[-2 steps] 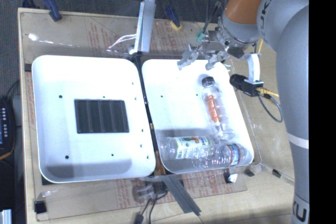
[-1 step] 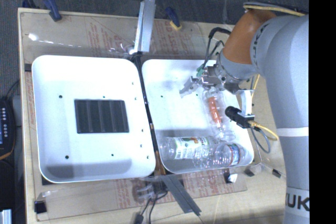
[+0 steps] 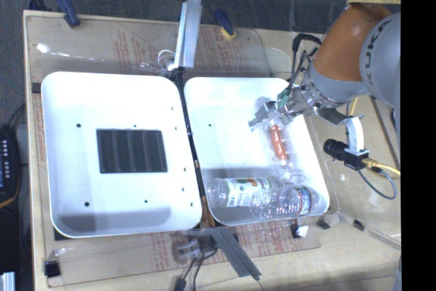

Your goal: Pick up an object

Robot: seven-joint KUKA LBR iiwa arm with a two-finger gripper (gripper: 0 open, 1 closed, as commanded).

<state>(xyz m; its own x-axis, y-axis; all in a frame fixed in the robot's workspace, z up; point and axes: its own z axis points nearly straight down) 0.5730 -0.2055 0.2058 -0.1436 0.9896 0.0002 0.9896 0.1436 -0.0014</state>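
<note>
A small clear bottle with an orange label [image 3: 278, 141] hangs upright at right of centre, its top pinched in the gripper [image 3: 270, 110] above the right bin [image 3: 225, 105]. A larger clear bottle [image 3: 262, 194] lies below along the bin's lower edge, so the lift has room.

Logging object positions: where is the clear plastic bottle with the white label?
The bottle lies on its side along the right bin's near wall, below the tool.
</note>
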